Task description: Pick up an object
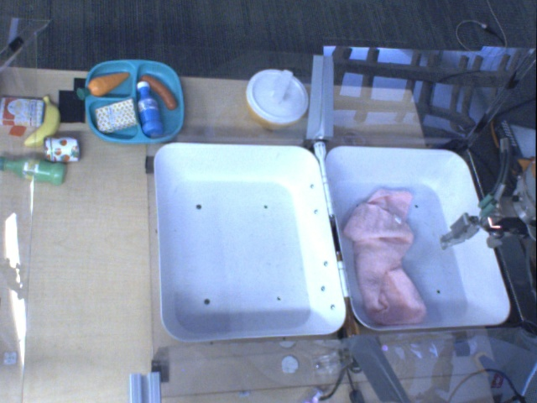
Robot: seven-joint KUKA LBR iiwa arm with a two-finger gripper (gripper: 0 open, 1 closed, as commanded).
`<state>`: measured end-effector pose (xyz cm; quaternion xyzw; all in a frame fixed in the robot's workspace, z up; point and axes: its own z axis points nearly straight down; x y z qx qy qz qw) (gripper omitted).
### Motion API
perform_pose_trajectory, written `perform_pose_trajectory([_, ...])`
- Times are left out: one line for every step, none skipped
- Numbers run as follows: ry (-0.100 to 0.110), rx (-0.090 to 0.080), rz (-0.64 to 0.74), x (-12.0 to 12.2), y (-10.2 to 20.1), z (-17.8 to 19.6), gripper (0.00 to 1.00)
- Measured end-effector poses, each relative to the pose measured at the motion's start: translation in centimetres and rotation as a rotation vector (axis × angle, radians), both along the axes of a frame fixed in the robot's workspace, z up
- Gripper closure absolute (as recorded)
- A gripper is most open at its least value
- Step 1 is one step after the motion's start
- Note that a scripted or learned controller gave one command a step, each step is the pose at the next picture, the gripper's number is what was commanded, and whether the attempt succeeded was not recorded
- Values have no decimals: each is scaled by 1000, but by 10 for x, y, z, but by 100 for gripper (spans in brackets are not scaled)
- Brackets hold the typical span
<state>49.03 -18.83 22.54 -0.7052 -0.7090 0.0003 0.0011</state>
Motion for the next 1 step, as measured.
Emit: perform_pose_trajectory([-8, -2, 15, 20, 65, -132, 0])
